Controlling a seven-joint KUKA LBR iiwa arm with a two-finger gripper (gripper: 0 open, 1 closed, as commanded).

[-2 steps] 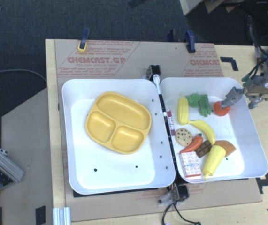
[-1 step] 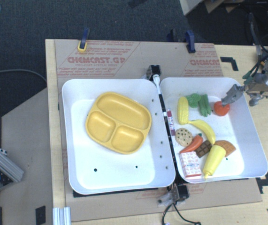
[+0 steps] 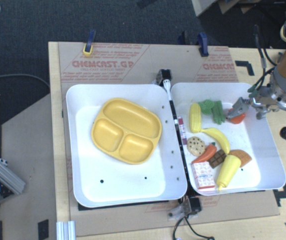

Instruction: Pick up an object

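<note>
End effector [image 3: 239, 111] over red-orange piece [image 3: 237, 118]; glossy three-compartment yellow plate [image 3: 126, 130].

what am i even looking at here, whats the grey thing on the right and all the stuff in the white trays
One camera looks down at a slant on a bench. The grey thing is a robot arm reaching in from the right; its gripper sits over the right bin, right by a small red-orange item. I can't tell whether it is gripping that item. The right bin holds toy food: corn, a banana, a cookie and a green vegetable. The left bin holds a yellow divided plate.
</note>
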